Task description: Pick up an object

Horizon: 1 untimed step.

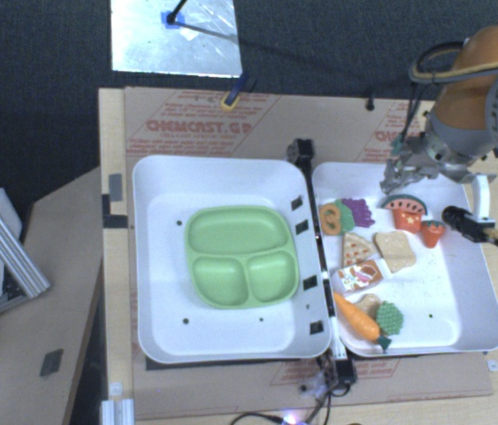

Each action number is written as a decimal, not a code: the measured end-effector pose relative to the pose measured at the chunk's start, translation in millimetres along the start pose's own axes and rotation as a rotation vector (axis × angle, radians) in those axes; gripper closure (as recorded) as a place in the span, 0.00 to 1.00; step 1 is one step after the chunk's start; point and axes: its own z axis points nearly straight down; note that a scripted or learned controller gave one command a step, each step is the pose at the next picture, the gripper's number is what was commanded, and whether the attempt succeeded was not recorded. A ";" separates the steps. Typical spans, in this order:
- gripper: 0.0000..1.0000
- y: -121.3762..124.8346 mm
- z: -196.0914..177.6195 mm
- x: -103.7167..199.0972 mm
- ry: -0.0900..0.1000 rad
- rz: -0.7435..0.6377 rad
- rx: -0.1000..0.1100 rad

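Gripper [396, 177] hovering over right bin [470, 312] near watermelon slice [405, 207], finger state cannot be told, carrot [356, 317] lying diagonally, tip toward upper left, green tray [236, 255] in left bin [160, 237]

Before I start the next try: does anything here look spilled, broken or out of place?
Nothing stands out. The toy foods lie loose in the right bin, the green tray sits flat in the left bin.
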 end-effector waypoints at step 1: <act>1.00 2.4 -55.1 -0.4 0.000 0.000 0.000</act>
